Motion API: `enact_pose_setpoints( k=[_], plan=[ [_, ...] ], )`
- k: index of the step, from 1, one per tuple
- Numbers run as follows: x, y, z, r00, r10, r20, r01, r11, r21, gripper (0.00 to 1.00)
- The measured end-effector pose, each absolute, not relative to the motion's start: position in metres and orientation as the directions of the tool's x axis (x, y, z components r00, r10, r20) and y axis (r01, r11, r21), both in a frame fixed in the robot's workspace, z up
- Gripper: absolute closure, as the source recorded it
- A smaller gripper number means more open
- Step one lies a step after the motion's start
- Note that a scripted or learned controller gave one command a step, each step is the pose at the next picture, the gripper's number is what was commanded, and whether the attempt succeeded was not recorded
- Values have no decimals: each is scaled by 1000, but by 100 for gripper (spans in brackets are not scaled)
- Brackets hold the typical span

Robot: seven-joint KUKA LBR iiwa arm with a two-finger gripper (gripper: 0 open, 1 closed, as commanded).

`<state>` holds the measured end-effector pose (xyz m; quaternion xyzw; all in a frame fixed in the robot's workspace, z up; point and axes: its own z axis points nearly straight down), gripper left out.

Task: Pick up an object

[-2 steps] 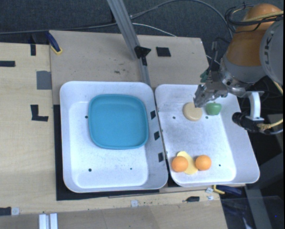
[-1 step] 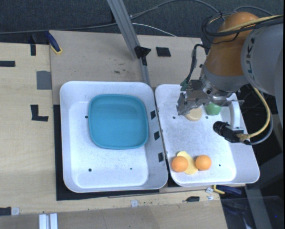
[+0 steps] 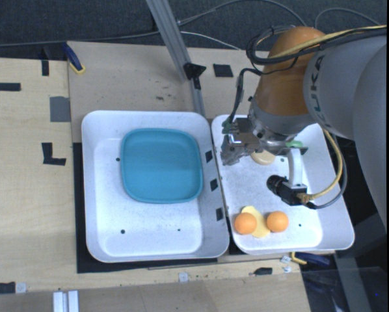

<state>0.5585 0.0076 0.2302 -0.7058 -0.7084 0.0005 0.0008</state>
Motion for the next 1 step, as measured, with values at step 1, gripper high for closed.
enact_pose_setpoints(
  k=[1],
  plan=[
    [545,55,239,-4,1000,1,1000,4,0,100]
  ],
)
